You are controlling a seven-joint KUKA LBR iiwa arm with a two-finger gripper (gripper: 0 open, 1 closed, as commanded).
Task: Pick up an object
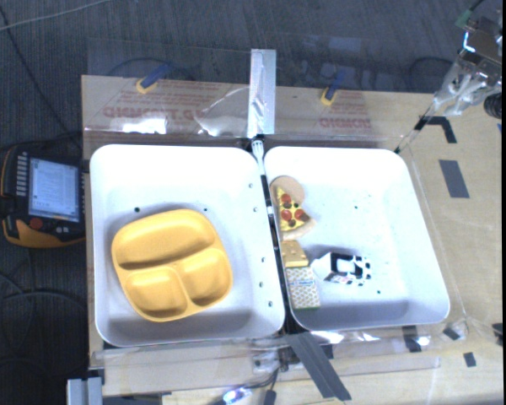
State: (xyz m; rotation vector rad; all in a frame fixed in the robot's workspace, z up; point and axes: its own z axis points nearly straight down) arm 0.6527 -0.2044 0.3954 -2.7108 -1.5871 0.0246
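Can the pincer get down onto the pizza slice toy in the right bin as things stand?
Probably yes. The pizza slice toy lies uncovered from above, though it sits tight against the right bin's left wall, with a small box close below it.

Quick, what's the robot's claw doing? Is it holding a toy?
Gripper: up at the top right, away from both bins, no toy seen in it; open or closed cannot be told.

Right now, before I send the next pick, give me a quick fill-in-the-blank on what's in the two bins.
1. The yellow divided tray lies in the ____ bin.
2. The pizza slice toy lies in the ____ bin.
3. The black-and-white toy lies to the ____ of the small box.

Missing words: left; right; right
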